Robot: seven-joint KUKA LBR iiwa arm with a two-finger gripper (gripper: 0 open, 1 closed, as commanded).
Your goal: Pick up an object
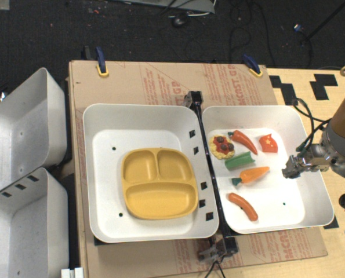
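The right bin (288,213) holds several toy foods: a small pizza slice (222,146), a red chili pepper (242,140), a red strawberry-like piece (268,143), a green cucumber (239,161), an orange carrot (253,175) and a sausage (243,206). My gripper (291,171) hangs at the right side of that bin, right of the carrot and apart from every item. Nothing shows between its fingers.
The left bin (100,149) carries a yellow divided plate (159,183). A black divider (206,167) runs between the bins. Two empty white bins (21,155) stand off the bench at the left. Cables run by the arm at the right.
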